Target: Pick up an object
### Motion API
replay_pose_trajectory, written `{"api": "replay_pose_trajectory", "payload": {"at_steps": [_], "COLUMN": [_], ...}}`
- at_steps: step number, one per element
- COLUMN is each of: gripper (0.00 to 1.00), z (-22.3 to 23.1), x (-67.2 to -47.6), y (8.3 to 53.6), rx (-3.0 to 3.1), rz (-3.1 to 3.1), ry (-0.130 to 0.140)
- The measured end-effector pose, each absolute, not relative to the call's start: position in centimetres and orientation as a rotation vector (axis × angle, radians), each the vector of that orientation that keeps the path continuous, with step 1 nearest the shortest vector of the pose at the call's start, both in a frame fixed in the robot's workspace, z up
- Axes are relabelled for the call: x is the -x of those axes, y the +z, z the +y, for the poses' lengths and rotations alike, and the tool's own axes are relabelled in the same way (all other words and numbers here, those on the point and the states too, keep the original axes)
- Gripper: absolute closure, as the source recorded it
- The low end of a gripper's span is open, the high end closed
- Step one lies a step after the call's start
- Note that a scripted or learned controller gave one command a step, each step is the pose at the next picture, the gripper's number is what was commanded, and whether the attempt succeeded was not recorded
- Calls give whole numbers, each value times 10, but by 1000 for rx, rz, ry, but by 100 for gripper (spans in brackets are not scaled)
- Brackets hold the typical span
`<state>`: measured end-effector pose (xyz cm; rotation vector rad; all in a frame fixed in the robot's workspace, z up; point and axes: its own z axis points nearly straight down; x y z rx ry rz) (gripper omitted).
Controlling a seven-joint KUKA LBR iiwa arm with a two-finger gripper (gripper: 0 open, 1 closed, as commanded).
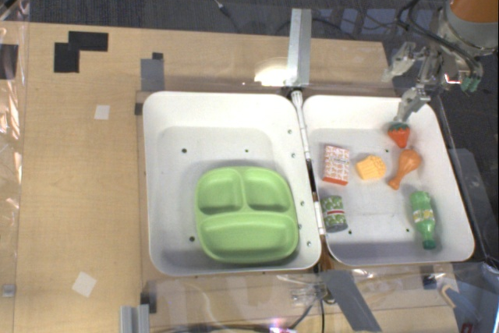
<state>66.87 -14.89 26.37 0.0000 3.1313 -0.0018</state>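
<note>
tool (411, 107) upper right, hovering by small red-orange strawberry-like toy (399, 134) | apparently lining up a pick | grip state: cannot tell

No words or numbers can be read anywhere. The small red and white box (337, 164) has tiny print on it, and the little can (334, 212) has a label, but both are too blurry to read

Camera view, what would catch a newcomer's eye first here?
The big green divided tray stands out in the left bin. In the right bin, the gripper hangs just above a small red strawberry toy, with an orange drumstick and green bottle nearby.
</note>
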Motion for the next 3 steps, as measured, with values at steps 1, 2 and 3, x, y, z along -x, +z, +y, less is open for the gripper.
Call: {"api": "replay_pose_trajectory", "payload": {"at_steps": [1, 2, 3], "gripper": [0, 0, 100], "z": [-187, -150, -149], "x": [-574, -617, -622], "y": [123, 89, 105], "rx": [73, -170, -160], "rz": [3144, 3124, 3110], "ry": [2, -1, -4]}}
